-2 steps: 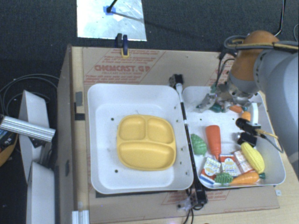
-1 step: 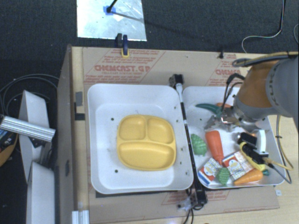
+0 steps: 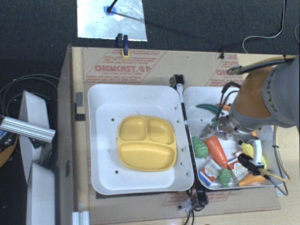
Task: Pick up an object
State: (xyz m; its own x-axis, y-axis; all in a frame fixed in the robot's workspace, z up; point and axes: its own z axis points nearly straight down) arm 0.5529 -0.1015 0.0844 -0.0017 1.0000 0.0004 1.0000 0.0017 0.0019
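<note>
My pincer (image 3: pixel 220 128) is hanging low over the middle of the right white bin (image 3: pixel 194 100), and I cannot tell from this slanted view whether it is open or closed, or whether it is gripping anything. Just below it an orange toy carrot (image 3: pixel 217 149) is lying on the bin floor, its narrow end pointing up toward the pincer; whether the two are touching I cannot tell. A knobbly green toy (image 3: pixel 200 148) is resting just beside the carrot, against the bin's left wall. A dark green pod-shaped piece (image 3: pixel 209 108) is lying above the pincer, toward the far wall. A yellow toy (image 3: pixel 256 150) is sitting to the right, under my wrist. Along the near wall a small white packet (image 3: pixel 209 171), a second green toy (image 3: pixel 225 176) and an orange piece (image 3: pixel 252 180) are crowding together. My grey arm with its orange band (image 3: pixel 253 95) is reaching in from the right. In the left white bin (image 3: pixel 105 125) a yellow divided plate (image 3: pixel 146 142) is lying flat at the centre. Both bins are resting on a printed cardboard sheet (image 3: pixel 140 60).
</note>
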